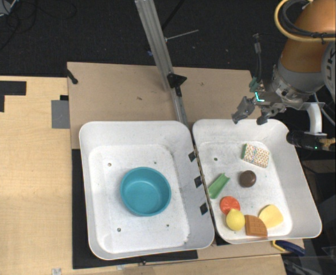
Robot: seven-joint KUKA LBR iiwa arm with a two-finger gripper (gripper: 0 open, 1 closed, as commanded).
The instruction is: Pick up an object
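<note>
This is a robotics lab, not anyone's home or kitchen. A grey industrial arm [305, 56] with an orange band leans in over a plain wooden tabletop [24, 153] patched with black tape squares. Two shallow white bins [93, 136] sit side by side on a black mat, a bare aluminium rail [159, 50] slants up behind them, and loose cables [19, 4] trail across the dark floor beyond. The small toy foods [237, 211] look like test pieces.
</note>
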